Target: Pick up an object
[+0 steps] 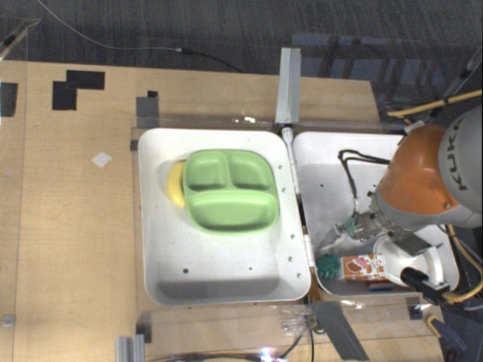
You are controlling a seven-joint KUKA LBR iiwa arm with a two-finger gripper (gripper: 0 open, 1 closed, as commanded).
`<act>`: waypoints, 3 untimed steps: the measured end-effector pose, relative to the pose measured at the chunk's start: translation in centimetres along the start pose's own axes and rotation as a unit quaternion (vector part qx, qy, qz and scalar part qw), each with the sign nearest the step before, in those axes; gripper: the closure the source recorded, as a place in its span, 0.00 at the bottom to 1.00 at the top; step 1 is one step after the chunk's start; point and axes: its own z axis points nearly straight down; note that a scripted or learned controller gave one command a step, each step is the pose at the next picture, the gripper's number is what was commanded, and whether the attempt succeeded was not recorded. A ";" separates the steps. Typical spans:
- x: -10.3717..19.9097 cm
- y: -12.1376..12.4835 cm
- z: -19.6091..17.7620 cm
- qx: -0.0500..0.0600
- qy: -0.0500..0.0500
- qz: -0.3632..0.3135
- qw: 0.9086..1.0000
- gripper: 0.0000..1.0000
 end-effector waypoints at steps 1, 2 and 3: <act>0.0 0.2 -1.0 -0.002 0.000 0.000 1.000 1.00; -0.9 -1.0 0.9 -0.007 -0.002 -0.005 1.000 1.00; -1.0 -1.0 0.9 -0.007 -0.003 -0.004 1.000 0.00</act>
